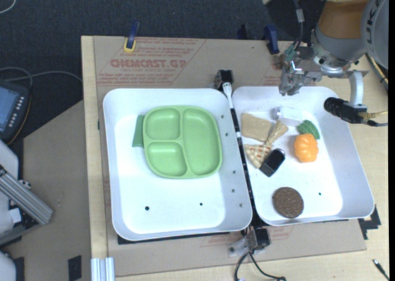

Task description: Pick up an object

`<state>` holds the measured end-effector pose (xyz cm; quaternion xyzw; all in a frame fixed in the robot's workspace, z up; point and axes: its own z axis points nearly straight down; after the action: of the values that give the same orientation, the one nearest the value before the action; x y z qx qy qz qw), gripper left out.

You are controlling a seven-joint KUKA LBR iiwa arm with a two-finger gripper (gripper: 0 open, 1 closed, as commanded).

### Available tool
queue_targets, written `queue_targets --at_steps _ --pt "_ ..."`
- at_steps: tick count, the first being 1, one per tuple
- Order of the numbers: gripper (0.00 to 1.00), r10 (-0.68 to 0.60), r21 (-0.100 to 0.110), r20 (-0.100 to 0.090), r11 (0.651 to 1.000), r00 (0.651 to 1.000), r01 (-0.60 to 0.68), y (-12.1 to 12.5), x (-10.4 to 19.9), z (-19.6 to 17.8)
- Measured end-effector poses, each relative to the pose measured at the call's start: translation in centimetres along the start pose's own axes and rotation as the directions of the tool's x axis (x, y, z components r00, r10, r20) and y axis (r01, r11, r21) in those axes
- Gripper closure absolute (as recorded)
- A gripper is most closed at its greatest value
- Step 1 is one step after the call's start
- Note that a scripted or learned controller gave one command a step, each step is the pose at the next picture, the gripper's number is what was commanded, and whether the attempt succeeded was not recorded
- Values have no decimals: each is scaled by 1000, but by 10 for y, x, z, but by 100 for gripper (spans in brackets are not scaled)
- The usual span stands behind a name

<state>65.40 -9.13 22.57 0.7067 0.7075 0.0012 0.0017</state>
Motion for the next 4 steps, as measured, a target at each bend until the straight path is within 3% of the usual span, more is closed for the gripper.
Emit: queue_targets --at_steps 1,2,3,4 --pt "100 3 8 -1 1000 1000 -3 -50 3 -8" --pt "100 0 7 -1 1000 1000 0 -40 11 10" --pt "100 3 6 -1 1000 1000 -2 -49 -1 3" --pt "100 0 7 -2 1000 1000 0 -52 10 7"
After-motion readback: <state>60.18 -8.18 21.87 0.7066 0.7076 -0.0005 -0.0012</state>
